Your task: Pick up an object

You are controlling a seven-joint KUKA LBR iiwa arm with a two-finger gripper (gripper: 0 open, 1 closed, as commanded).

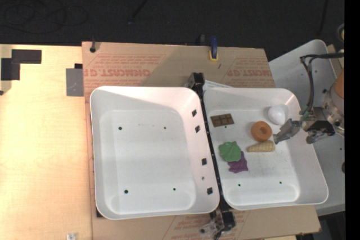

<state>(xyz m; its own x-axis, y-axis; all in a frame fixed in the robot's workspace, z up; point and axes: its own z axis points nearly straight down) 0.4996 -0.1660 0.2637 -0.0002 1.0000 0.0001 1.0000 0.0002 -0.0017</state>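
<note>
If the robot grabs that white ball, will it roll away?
Probably, yes. The white ball looks round and smooth, so a nudge from the gripper would likely send it rolling. It sits near the corner of the right bin, whose wall might stop it. It seems small, so likely light.

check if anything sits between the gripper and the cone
Nothing visible does. The gripper is at the right bin's right side, just right of the cone, with bare bin floor between them.
</note>
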